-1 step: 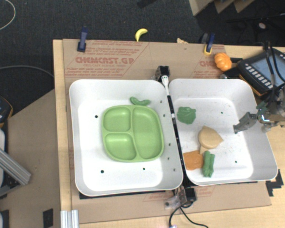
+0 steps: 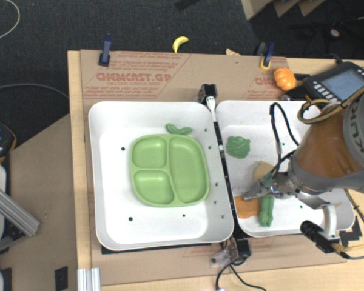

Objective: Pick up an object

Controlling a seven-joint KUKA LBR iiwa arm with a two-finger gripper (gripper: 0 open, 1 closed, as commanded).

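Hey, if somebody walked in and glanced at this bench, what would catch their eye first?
Probably the green divided plate in the middle of the left bin, bright against the white. Next, the grey and orange arm reaching in from the right, its gripper low in the right bin among a green stick-shaped object, an orange piece and a green leafy item.

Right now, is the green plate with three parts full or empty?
Empty. The green divided plate lies flat in the left bin, and all three compartments show only bare green surface.
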